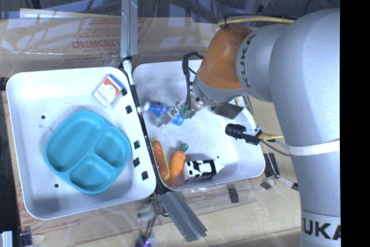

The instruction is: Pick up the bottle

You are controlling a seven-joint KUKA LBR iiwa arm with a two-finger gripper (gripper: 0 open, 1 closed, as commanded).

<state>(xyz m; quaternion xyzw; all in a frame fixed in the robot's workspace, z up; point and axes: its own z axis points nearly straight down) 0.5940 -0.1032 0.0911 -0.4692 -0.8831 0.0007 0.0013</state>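
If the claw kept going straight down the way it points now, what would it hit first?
Most likely the bottle: the claw points down into the right bin, its tip right at the bottle's blue end. Depth is hard to judge from this slant, so contact may already exist.

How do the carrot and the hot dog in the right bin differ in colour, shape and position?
The carrot is bright orange with a green top, while the hot dog is a reddish sausage in a tan bun. The carrot narrows toward one end; the hot dog keeps an even, rounded shape. The carrot lies to the right of the hot dog, which lies nearer the bin's left wall. Both lie flat, side by side, near the front of the right bin.
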